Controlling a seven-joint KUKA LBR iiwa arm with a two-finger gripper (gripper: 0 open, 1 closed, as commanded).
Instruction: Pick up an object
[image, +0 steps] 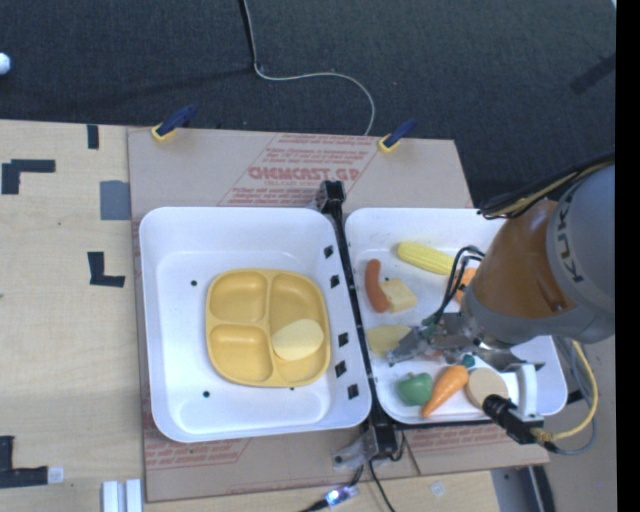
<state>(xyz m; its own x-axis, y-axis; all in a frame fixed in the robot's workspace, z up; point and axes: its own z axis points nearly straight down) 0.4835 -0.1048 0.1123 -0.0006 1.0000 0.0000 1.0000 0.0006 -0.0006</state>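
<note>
Camera view, the single one I have: my arm comes in from the right and hangs low over the right bin (360, 228). The hand (418, 342) sits in the middle of that bin, fingers (405, 350) pointing left; they look slightly parted with nothing between them, so I call it released and not grasping.

Likely target is the pale yellow wedge (385, 337), touching or just beside the fingertips on their left, flat on the bin floor. That is the relation that counts: the wedge lies left of the hand, along the line the fingers point, so a short push left and down should straddle it.

Other candidates: green pepper (414, 387) just below the hand, carrot (446, 389) beside it with its long axis slanting up-right, round tan slice (486, 385) right of the carrot. Above: sausage (376, 285) lying up-down with a cheese block (400, 294) touching its right side, corn cob (427, 258) lying left-right near the far wall.

Left bin (160, 300) holds a yellow divided plate (240, 300) with a pale disc (298, 340) in its lower right compartment, well apart from the hand

Risk as I judge it: the wedge is thin, fingers may slide over it
</note>
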